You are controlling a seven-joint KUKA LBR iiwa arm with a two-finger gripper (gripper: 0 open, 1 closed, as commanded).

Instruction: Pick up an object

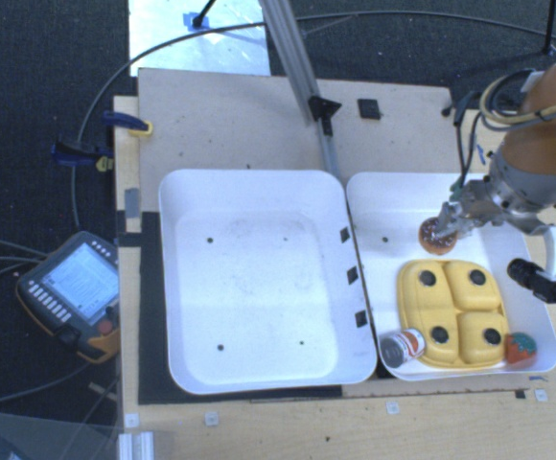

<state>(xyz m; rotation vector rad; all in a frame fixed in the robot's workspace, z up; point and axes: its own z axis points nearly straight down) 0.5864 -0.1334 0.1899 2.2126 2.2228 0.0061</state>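
A: Where is the arm (537,156)?

B: It reaches in from the right, over the right bin (383,209). Its gripper (448,220) hangs low at the bin's upper middle, right over a small brown round thing (436,237).

A: Does it hold that thing?

B: I cannot tell. The tip meets or overlaps the brown thing's top edge, but the spot is too small and blurred to show how the pincer stands or whether anything sits in it.

A: What else lies in that bin?

B: A yellow block (453,311) with four rounded lobes, each with a dark dot, fills the lower middle. A can (402,346) lies on its side at the block's lower left corner, touching it or nearly so (its silver end faces the camera). A red and green piece (521,348) sits at the block's lower right, against the bin's wall.

A: And the brown thing relative to the block?

B: Just above its upper left lobe, close but apart.

A: The left bin (177,257)?

B: White, with a few dark specks on its floor. A pendant (72,290) with a lit screen lies on the dark floor well to its left
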